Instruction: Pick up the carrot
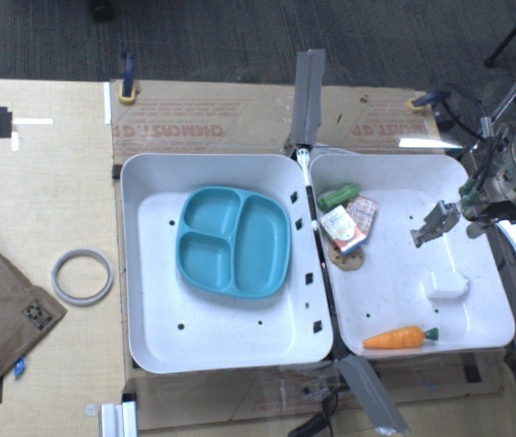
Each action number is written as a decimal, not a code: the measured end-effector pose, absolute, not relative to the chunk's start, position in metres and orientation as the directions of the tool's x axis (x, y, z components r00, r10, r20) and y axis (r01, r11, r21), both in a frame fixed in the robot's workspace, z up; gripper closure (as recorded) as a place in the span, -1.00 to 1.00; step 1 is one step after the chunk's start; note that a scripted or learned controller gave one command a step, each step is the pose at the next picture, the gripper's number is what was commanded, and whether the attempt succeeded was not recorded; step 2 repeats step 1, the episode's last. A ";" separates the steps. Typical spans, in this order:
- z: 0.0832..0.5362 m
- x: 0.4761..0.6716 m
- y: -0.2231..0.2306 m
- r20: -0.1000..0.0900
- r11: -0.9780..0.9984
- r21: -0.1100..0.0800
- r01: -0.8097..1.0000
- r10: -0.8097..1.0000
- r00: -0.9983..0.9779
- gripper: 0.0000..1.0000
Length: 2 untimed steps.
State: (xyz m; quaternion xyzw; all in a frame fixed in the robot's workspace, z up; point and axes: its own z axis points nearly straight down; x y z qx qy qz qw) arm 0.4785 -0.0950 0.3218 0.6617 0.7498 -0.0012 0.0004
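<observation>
The carrot, orange with a small green top, lies on its side near the front edge of the right bin, its top pointing right. My gripper hangs over the middle right of that same bin, well behind the carrot and a little to its right, apart from it. Nothing shows in the gripper's grasp. The arm comes in from the right edge of the view.
At the right bin's back left lie a green vegetable, a small white packet, a pink patterned piece and a brown cookie. A white lump sits behind the carrot. A teal divided plate rests in the left bin.
</observation>
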 end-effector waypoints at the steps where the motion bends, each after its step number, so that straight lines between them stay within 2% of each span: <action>1: 0.322 0.478 -0.095 -0.002 0.124 -0.001 0.992 0.992 -0.124 -1.00; 2: 0.322 0.478 -0.095 -0.002 0.124 -0.001 0.992 0.992 -0.124 -1.00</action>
